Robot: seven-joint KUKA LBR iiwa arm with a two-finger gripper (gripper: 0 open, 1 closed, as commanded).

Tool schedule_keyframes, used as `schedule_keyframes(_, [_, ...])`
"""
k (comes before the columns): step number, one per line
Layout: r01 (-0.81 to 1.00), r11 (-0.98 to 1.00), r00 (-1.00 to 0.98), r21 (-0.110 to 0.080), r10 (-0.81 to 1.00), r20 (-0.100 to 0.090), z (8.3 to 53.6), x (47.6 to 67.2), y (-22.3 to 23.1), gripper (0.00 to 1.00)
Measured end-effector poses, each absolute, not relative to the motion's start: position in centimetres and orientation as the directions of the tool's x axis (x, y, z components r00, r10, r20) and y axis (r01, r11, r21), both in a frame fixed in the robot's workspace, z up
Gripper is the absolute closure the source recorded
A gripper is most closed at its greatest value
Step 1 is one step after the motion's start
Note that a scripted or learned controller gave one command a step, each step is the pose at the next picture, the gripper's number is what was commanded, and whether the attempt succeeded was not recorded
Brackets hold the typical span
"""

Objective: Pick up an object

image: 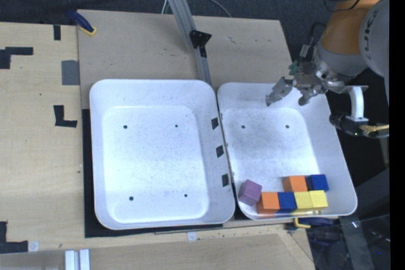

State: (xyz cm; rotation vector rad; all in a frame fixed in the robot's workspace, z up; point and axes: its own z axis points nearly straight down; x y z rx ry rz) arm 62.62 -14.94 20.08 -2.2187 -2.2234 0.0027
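Several small blocks lie at the near edge of the right bin [329, 136]: a purple block [250, 191], an orange block [270, 201], a blue block [286, 200], yellow blocks [310, 200], another orange block [294, 184] and another blue block [317, 183]. My gripper [291, 94] hangs over the far right corner of that bin, well away from the blocks. Its two fingers are spread apart with nothing between them.
The left bin [101, 136] sits beside the right one. A slanted metal pole [180, 6] rises behind the bins. The arm's orange band [348, 25] is at the upper right. Black tape marks dot the wooden bench on the left.
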Motion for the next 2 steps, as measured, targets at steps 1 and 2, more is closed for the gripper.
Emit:
schedule_keyframes(1, [1.000,0.008,-0.008,0.006,1.000,0.002,26.1,63.1,-9.1,0.00])
schedule_keyframes(2, [1.000,0.009,-0.009,0.010,1.000,0.002,36.2,67.2,-1.1,0.00])
